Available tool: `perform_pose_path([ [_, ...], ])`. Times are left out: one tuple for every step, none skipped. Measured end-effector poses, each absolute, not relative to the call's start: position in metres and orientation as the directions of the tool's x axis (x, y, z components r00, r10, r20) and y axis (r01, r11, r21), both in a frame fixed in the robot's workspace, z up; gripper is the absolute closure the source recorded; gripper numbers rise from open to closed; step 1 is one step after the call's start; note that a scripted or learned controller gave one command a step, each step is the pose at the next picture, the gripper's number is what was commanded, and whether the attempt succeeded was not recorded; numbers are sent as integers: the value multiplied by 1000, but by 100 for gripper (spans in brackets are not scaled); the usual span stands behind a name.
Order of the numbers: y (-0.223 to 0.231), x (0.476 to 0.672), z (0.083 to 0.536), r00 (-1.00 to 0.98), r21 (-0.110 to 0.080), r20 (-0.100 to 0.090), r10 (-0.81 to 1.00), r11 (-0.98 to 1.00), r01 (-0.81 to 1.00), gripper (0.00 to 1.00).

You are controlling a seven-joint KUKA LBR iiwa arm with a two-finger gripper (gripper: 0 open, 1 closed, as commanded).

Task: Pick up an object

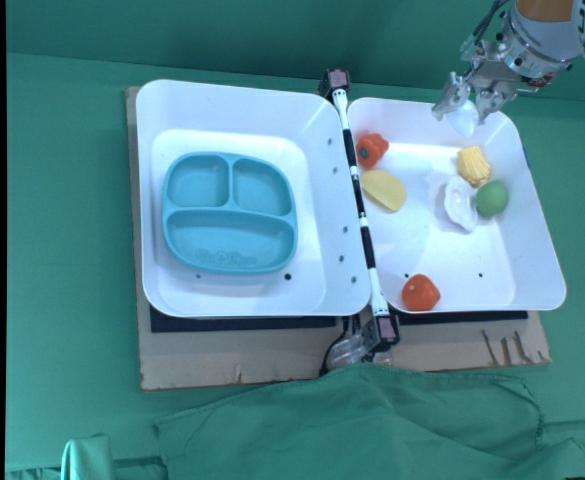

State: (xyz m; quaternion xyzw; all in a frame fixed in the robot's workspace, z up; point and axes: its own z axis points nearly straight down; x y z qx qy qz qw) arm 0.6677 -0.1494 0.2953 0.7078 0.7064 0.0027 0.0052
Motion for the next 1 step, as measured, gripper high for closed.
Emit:
perform_pose_path([
  [-144, 670, 362, 2, 13, -4, 1000, -2, 1000, 100],
])
